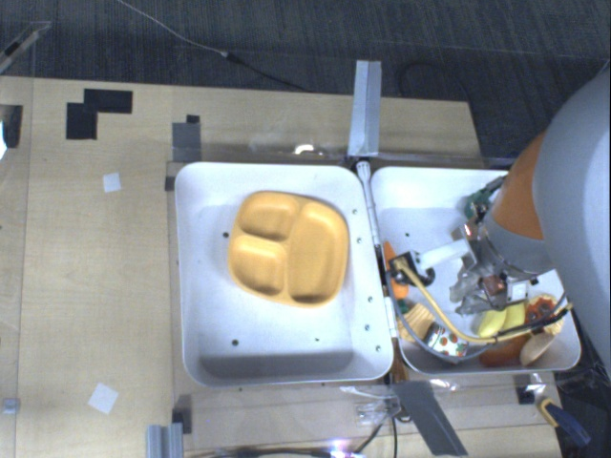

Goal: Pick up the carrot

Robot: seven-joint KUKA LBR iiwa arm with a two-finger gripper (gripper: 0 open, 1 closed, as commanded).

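My gripper [474, 294] hangs low in the right bin [420, 194], under the grey arm with its orange band [520, 203]. An orange-red piece that looks like the carrot [542, 305] lies at the bin's right wall, just right of the gripper and partly hidden by the arm. A yellow, banana-like item [501, 321] lies right below the gripper. Nothing can be seen held in the gripper.
A yellow divided plate [288, 246] sits in the middle of the left bin [205, 332]. At the right bin's front edge lie a reddish-brown item [496, 356] and a beige one [537, 347]. A small orange bit [402, 305] lies by the wall between the bins.
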